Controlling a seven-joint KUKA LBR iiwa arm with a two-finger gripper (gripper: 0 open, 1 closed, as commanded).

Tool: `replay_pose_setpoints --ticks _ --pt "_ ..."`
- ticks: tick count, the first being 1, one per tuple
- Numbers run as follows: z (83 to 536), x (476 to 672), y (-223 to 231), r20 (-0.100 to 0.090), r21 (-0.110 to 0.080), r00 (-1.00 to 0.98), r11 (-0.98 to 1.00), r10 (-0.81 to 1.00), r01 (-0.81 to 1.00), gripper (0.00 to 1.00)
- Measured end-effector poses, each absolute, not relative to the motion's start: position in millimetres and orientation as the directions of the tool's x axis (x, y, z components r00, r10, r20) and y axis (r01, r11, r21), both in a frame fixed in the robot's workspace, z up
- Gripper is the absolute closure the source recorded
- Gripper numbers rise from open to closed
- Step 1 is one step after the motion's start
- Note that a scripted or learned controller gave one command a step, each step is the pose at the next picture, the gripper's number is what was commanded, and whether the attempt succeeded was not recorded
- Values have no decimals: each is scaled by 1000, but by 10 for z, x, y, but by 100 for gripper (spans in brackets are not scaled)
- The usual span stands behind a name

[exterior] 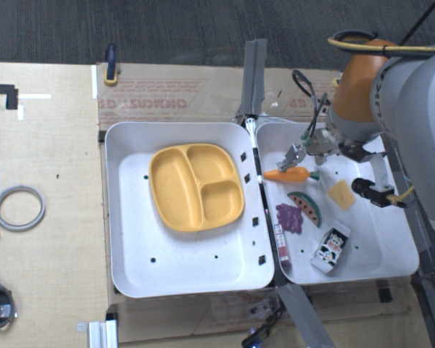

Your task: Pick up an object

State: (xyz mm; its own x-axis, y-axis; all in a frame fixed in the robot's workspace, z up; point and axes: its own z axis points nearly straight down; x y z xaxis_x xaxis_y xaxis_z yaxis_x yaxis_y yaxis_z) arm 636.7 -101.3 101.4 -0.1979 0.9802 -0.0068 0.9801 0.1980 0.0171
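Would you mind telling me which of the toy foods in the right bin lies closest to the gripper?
The orange carrot, lying just below the gripper. The watermelon slice, purple grapes and yellow cheese wedge all lie farther off.

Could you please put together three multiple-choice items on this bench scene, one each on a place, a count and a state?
1. Where does the yellow divided plate lie?
A. in the left bin
B. in the right bin
C. on the bench outside both bins

2. How many compartments does the plate have?
A. two
B. three
C. five

3. How does the toy carrot stand to the gripper?
A. lifted well above the bin
B. lying on the floor of the right bin, just below the gripper
C. resting on the plate

Answers: 1 A, the plate sits inside the left bin. 2 B, its ridges mark off three sections. 3 B, the carrot lies flat on the white floor beneath the gripper.
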Motion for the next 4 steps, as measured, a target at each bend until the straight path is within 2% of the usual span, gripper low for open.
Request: replay_pose_setpoints --ticks 1,2,3,4 --pt "914 5710 -993 -1 -1 -231 231 973 973 0" --pt "917 6182 -1059 -2 -1 -51 51 999 999 0" --pt "1473 5559 -1085 -1 -2 2 -2 1000 1000 0" --pt "914 5881 -1136 -2 -1 31 -31 1000 1000 0"
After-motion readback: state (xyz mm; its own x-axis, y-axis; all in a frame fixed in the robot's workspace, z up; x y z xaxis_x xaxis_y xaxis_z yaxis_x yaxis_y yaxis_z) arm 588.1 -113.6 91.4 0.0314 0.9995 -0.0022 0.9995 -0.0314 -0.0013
